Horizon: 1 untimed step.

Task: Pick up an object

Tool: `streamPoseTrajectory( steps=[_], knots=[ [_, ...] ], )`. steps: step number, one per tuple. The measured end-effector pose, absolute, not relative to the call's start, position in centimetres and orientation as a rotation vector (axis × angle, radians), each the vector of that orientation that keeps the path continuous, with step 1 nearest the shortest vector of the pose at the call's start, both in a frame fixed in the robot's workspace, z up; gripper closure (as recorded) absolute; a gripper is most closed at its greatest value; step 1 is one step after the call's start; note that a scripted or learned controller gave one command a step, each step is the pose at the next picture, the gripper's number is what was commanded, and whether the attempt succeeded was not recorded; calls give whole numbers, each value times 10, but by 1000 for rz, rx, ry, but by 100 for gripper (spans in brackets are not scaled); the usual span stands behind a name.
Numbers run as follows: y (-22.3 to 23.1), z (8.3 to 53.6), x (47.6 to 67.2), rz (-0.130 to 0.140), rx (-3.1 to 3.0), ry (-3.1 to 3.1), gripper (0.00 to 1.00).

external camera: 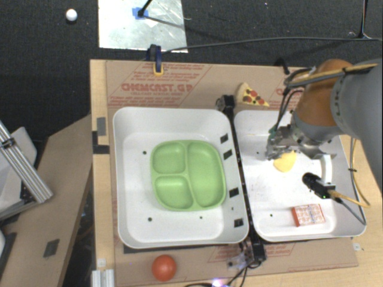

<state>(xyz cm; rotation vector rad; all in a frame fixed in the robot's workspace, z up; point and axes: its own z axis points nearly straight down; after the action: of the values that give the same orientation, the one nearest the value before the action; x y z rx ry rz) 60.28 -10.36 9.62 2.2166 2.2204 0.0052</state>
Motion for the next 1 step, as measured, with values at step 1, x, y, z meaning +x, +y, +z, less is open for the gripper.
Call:
streamPoseTrajectory(
  steps=[1],
  knots=[
    [-102, 141, 608, 6, 2213, 2223, 100]
  ],
)
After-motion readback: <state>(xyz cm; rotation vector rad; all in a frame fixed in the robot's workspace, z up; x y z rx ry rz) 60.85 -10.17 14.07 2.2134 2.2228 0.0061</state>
